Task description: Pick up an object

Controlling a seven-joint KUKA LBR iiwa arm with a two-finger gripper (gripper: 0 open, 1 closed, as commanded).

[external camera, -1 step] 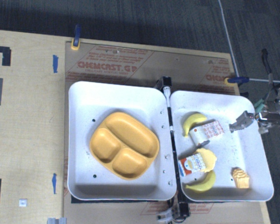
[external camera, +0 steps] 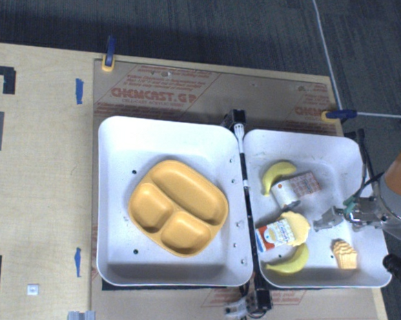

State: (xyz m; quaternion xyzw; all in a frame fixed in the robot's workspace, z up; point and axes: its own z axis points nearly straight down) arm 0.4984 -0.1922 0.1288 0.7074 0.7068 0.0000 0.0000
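Note:
The right white bin [external camera: 339, 154] holds several objects. A small yellow banana [external camera: 277, 174] lies at its upper left, touching a white can with a red label [external camera: 296, 187]. Lower down, a white packet with red and blue print [external camera: 277, 233] rests against a pale yellow round piece [external camera: 297, 222] and a second banana [external camera: 291, 260]. An orange ridged piece [external camera: 345, 254] sits alone near the bin's lower right. My gripper [external camera: 329, 220] hangs over the right half of this bin, between the can and the orange piece. Nothing shows in its grasp.
The left white bin [external camera: 112, 183] carries a yellow divided tray [external camera: 177, 207] lying at a slant. Both bins stand on a cardboard sheet [external camera: 192, 93] on the wooden bench. The arm's orange band [external camera: 400, 171] is at the right edge. A black divider [external camera: 243, 187] separates the bins.

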